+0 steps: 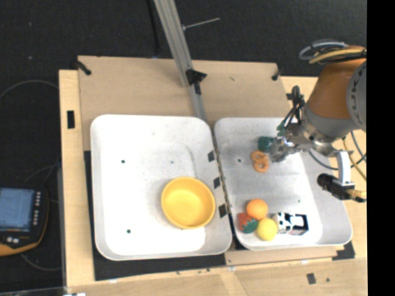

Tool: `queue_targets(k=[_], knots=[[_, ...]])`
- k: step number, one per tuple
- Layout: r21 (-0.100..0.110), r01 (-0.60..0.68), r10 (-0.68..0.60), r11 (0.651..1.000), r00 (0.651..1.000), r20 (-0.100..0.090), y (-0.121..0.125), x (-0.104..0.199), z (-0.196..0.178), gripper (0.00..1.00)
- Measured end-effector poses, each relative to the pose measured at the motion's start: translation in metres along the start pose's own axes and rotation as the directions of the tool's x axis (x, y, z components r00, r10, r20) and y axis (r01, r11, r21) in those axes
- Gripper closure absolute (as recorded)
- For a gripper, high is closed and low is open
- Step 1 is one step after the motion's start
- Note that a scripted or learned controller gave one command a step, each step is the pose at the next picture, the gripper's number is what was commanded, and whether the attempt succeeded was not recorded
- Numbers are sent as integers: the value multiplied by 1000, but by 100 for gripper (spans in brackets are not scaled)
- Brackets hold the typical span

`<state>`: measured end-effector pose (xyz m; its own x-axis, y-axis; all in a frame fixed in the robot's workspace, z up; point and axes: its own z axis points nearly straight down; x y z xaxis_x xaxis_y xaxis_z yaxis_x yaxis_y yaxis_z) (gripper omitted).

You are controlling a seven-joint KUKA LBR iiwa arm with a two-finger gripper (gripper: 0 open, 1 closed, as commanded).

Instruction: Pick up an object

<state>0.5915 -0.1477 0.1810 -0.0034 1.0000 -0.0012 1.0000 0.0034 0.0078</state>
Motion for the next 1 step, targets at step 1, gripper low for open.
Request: queue_targets(k=[1], knots=[[5,-1,1,1000,1000,1,5,-4,-60,100]])
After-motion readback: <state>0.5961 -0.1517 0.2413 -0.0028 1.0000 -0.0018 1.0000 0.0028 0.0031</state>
